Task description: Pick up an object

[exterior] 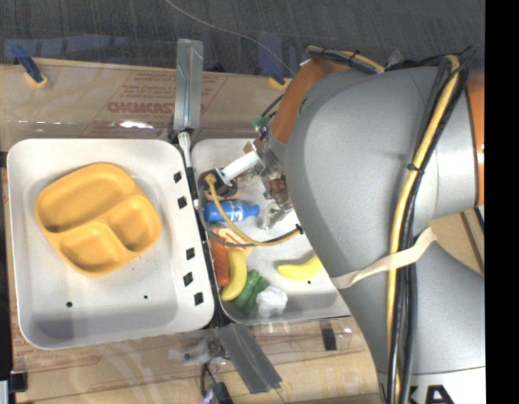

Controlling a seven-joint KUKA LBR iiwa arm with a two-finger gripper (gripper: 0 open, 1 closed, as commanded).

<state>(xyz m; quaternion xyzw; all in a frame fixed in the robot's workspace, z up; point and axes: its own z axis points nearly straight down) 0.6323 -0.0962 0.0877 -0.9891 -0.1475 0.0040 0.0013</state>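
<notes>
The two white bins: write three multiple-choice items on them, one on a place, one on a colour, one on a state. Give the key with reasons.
1. Where does the yellow sectioned tray lie?
A. In the left bin
B. In the right bin
C. On the bench outside the bins

2. What colour is the bottle in the right bin?
A. Red
B. Blue
C. Black

3. How does the arm stand to the bins?
A. Over the left bin
B. Clear of both bins
C. Over the right bin, covering much of it

Key: 1 A, the tray rests alone on the left bin's floor. 2 B, the bottle is blue with a white cap end, above two bananas. 3 C, the grey arm body reaches in from the right and hides that bin's right part.
</notes>
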